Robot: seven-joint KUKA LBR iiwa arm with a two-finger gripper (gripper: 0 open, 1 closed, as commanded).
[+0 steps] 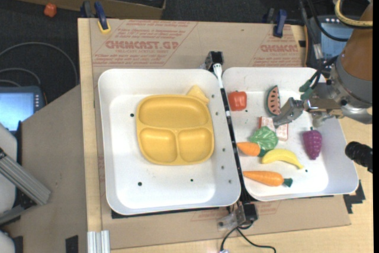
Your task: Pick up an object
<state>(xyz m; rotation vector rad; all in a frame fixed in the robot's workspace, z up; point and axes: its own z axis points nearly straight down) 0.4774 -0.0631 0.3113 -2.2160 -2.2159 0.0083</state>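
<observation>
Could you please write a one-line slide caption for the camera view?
KUKA arm's claw poised over toy foods in the right bin; yellow divided tray sits in the left bin.

Both bins, the left bin (112, 145) and the right bin (331, 178), look like smooth white plastic with a soft sheen. The yellow divided tray (174, 128) is matt plastic. The toy banana (282, 156) and purple grapes (312, 143) look glossy. The bench board (177, 38) is matt brown fibreboard with red print.

right bin (337, 183) | banana (282, 156), carrot (264, 177), grapes (312, 143), watermelon slice (273, 99) lying flat
</observation>
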